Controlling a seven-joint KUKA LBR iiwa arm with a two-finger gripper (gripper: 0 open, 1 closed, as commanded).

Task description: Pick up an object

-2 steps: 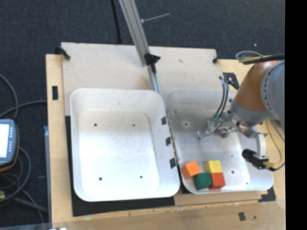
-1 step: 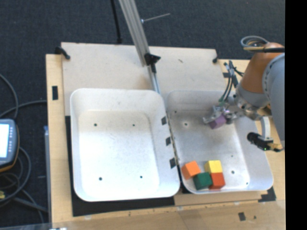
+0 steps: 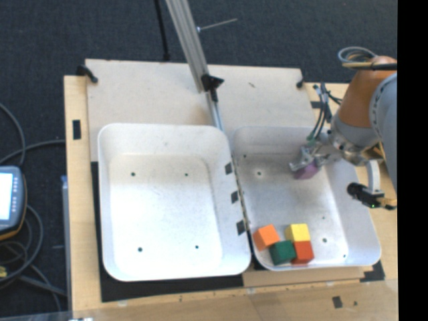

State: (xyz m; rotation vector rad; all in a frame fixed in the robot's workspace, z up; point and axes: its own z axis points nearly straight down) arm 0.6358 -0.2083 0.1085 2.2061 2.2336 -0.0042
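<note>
Purple object [image 3: 307,172] pinched in hand [image 3: 305,164], over right bin [image 3: 348,209]; coloured blocks [image 3: 286,243] near front.

we see the arm [image 3: 364,105] cut off at the frame's right edge. the gripper [image 3: 304,160] partly hides a small purple object [image 3: 307,172]. at the left edge, a screen device [image 3: 10,202] is cropped.

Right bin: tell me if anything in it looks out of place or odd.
Nothing looks spilled or broken. Four blocks cluster at the right bin's near edge: orange, yellow, green, red. A purple object lies apart from them toward the far side, right at the gripper.
</note>
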